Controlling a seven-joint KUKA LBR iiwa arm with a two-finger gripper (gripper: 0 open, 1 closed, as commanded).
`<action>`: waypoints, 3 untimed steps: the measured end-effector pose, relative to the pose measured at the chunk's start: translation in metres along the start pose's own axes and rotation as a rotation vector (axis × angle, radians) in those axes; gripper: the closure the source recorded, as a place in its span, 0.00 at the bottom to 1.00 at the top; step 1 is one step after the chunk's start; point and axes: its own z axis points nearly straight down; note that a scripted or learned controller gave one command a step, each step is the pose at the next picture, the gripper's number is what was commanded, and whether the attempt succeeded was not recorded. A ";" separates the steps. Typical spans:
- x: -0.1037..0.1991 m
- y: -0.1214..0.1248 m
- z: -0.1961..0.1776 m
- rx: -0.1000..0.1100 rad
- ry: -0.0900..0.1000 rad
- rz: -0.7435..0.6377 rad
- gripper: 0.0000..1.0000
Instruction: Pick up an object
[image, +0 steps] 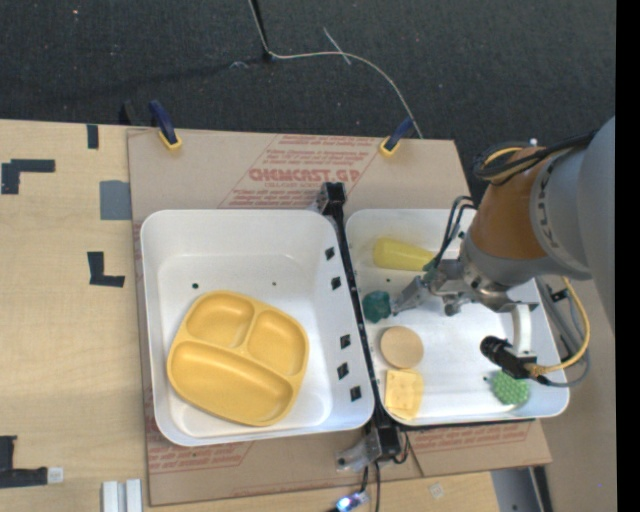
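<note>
The likeliest target, a small teal object, lies in the right bin against the divider, just beside the tool, which reaches low from the right. Whether the tool is wide or narrow I cannot tell. A yellow block, tan disc and pale wedge lie nearby; a yellow tray fills the left bin.

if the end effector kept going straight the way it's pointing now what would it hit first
The end effector points toward the picture's left, low over the right bin. The first thing in that line looks like the small teal object beside the divider. Depth is unclear, so it might pass just above it and meet the divider instead.
</note>
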 end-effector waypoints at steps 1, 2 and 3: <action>0.006 -0.002 -0.004 0.013 0.009 -0.007 1.00; 0.009 0.002 -0.044 0.009 0.012 -0.009 1.00; 0.007 -0.001 -0.084 0.009 0.012 -0.008 1.00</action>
